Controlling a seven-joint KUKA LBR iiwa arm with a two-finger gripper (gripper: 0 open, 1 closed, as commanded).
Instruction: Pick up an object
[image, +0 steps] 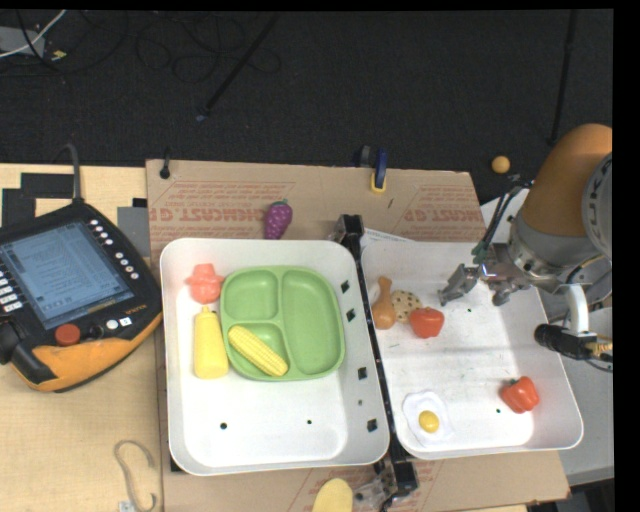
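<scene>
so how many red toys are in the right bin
2. A red plastic tomato lies near the bin's upper left beside a speckled cookie; a red plastic pepper lies near the lower right corner.

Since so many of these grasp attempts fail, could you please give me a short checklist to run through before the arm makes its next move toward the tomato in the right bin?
1. Target visible: the tomato lies in the right bin, unobstructed from above. Ok.
2. Gripper empty: nothing shows between its fingers. Ok.
3. Fingers open enough for the tomato: they look spread. Ok.
4. Gripper above target: it sits up and to the right of the tomato, not over it. Not ok.
5. Clear space around target: the cookie and drumstick lie close on its left. Not ok.
6. Gripper height above the bin floor: cannot tell.
</scene>
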